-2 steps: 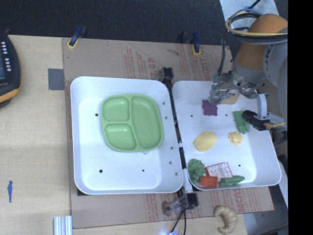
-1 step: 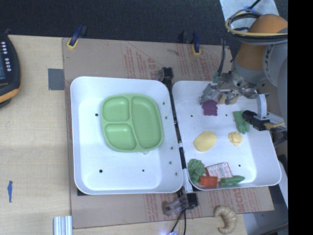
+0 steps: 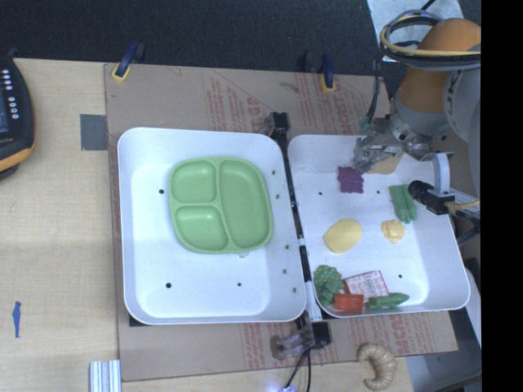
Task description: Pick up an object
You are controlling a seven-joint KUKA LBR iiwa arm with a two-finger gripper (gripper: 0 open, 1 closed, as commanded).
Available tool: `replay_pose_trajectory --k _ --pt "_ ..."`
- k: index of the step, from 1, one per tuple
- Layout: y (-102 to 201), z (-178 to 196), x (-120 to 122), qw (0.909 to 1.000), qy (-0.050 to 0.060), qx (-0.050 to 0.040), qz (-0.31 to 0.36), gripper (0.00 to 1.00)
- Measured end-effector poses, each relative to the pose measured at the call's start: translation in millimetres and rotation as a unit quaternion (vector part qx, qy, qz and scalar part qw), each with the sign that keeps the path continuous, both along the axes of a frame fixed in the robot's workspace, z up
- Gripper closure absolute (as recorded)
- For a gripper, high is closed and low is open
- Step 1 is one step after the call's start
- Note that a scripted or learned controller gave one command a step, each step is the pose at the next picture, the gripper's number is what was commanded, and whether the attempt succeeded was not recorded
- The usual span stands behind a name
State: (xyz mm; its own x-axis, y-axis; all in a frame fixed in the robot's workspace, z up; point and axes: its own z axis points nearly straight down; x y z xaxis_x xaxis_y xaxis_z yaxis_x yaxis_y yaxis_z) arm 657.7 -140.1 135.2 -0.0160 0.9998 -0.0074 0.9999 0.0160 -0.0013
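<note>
A tan curled pastry (image 3: pixel 380 364) lies on the bench (image 3: pixel 57 243) at the near edge, outside the bins. Just behind it, the right bin (image 3: pixel 433 256) holds a small packet with red print (image 3: pixel 366 284), too small to read, beside a green leafy piece (image 3: pixel 328 281), a red piece (image 3: pixel 348 303) and a green pod (image 3: pixel 386 301). Farther back lie a yellow lemon-like lump (image 3: pixel 342 235), a small yellow piece (image 3: pixel 393 230), a green piece (image 3: pixel 401 202) and a purple piece (image 3: pixel 350 180). The tool (image 3: pixel 372 155) hangs at the bin's far edge, just beside the purple piece; I cannot tell its state. The left bin (image 3: pixel 147 284) carries a green divided plate (image 3: pixel 221 204). Faint red lettering on the cardboard (image 3: pixel 204 96) is unreadable.
</note>
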Motion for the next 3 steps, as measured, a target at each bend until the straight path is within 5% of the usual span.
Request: replay_pose_trajectory --k 1,2,3 --pt "0.0 -0.5 -0.2 1.0000 0.001 -0.0001 0.000 0.00" --pt "6.8 -45.5 -2.3 1.0000 0.003 0.0035 -0.005 0.00" --pt "5.5 -30.5 -0.4 1.0000 0.000 0.0027 -0.004 1.00"
